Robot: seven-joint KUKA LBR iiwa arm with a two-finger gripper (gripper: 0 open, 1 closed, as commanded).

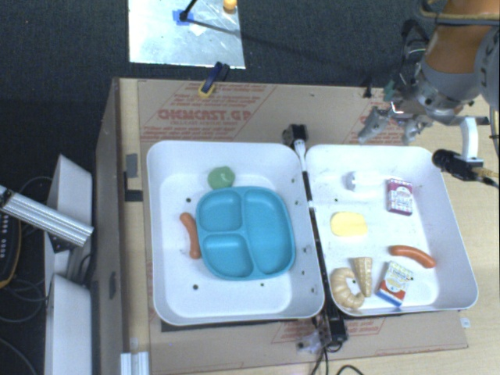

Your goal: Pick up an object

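Blue tray (244, 233) in left bin (168, 287).

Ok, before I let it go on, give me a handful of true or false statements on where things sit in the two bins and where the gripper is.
1. The blue divided tray sits in the left bin. True.
2. The gripper hangs above the right bin's far edge, clear of the items. True.
3. The yellow block rests on the tray. False: it lies in the right bin.
4. Each bin has a sausage: one left of the tray, another in the right bin. True.
5. The green ball lies beside the croissant. False: it lies at the tray's far edge in the left bin.
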